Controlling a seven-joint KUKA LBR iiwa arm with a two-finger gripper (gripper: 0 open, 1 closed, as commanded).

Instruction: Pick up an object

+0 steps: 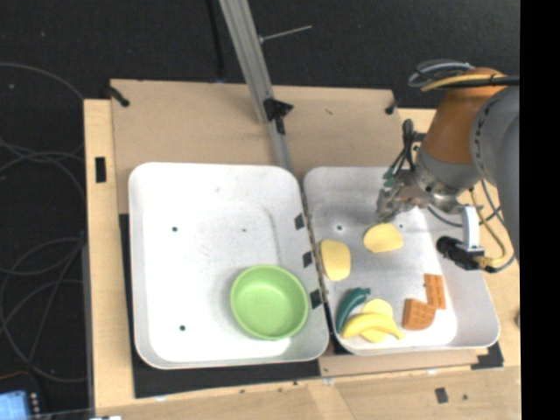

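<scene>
In the right bin [350, 191] lie a pale yellow lump [383, 238], a yellow rounded piece [335, 259] by the left wall, a yellow banana bunch [371, 320] with a dark green piece [352, 300] beside it, and an orange waffle-like piece [425, 303]. My gripper [391, 199] hangs over the bin's upper right part, just above the pale yellow lump, under the grey and orange wrist [455, 138]. Nothing shows between its fingers.
A green bowl [269, 301] sits in the left bin [192, 217] near its front right corner. A slanted metal pole [254, 68] rises behind the bins. Cables [477, 234] hang off the arm over the right bin's right edge.
</scene>
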